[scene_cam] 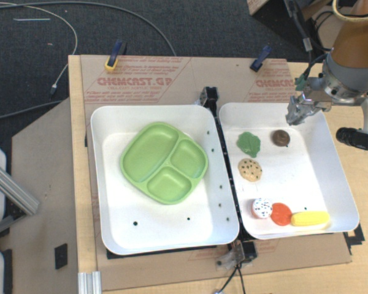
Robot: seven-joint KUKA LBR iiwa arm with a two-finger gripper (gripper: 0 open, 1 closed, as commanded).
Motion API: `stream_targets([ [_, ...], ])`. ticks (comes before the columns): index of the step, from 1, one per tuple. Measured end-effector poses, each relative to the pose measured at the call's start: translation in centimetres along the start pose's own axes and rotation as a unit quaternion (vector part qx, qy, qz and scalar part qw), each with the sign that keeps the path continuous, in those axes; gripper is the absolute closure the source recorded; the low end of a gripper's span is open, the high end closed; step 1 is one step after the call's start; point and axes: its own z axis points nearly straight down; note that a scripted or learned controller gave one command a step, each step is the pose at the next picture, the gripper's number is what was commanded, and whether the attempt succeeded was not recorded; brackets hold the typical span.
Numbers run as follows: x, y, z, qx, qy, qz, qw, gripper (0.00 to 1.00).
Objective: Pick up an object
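The right white bin [337, 170] holds several small objects: a green leafy piece [249, 143], a brown round piece [281, 138], a chip cookie [250, 169], a white spotted die [262, 209], an orange-red ball [281, 214] and a yellow bar [310, 218]. My gripper [296, 115] hangs over the bin's far right corner, just up and right of the brown piece. I see nothing between its fingers.
The left white bin [110, 133] carries a green divided plate [164, 162]. Blue clamps [115, 54] [260, 58] grip the cardboard sheet at the back. A black clip [209, 95] sits where the bins meet. Cables lie on the dark floor behind.
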Motion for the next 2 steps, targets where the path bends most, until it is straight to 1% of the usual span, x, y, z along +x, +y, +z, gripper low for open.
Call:
stream_targets([
  [1,5.2,-0.7,1.3,0.001,0.001,0.000,1.0000,1.00],
  [2,11.1,-0.2,2.0,0.001,0.001,-0.001,1.0000,1.00],
])
